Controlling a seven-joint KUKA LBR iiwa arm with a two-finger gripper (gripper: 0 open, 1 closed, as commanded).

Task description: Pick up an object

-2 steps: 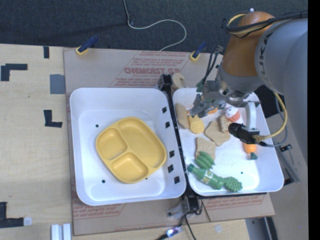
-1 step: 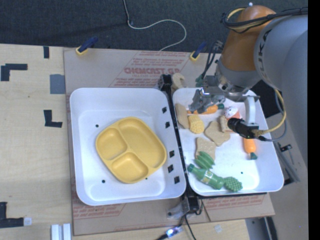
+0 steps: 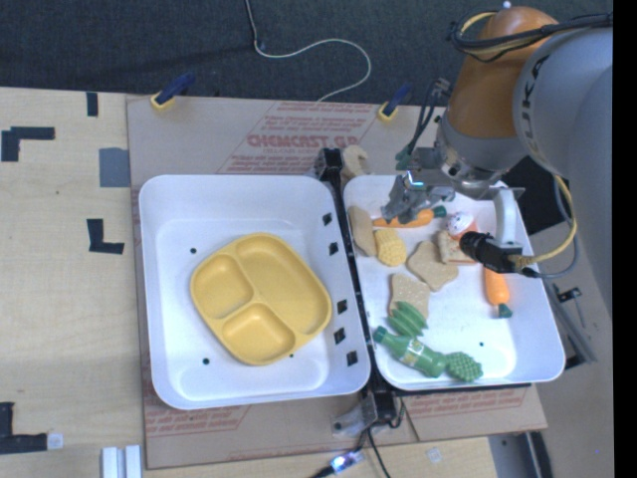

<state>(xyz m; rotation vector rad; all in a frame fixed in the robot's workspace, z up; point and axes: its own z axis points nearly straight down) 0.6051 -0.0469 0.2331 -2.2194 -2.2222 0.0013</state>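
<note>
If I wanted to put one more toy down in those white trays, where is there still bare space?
Left bin: bare floor rings the yellow divided plate, widest along the far edge and left side. Right bin: a bare patch at the near right, between the green toy vegetables and the carrot. Its far half is crowded with food under the end effector.

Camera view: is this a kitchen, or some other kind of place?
Probably a robot lab, not a kitchen. The arm reaches over white bins on a cardboard-covered bench, the food looks like toys, and a yellow tray sits in one bin.
</note>
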